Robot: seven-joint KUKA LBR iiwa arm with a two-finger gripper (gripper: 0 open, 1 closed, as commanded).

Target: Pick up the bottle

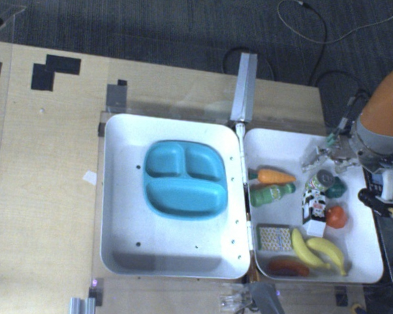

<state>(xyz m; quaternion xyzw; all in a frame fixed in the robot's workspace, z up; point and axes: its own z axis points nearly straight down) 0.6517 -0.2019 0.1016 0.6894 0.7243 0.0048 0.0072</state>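
Pale wood makes up the table (44, 174), and two white bins sit on it side by side. The left bin (117, 242) holds a blue divided plate (184, 179), lying flat near its middle.

The right bin (371, 267) is crowded. Closest to the wall between the bins lies an orange carrot (275, 176), and just below it, almost touching, the green bottle (270, 193) lies on its side with its cap end toward the upper right. Lower down sits a small speckled sponge-like pad (275, 238), with a dark red, sausage-shaped item (289, 267) at the bin's near edge. Two yellow bananas (318, 251) lie beside these. Above the bananas stands a small black-and-white carton (315, 204), a red tomato-like ball (336, 216) touching its right side, and a teal object (335, 187) above that.

The gripper (332, 156) hangs over the upper right part of the right bin, near the teal object and well apart from the bottle. It holds nothing that can be seen between its metal fingers (316, 156), which look spread apart, touching no object.
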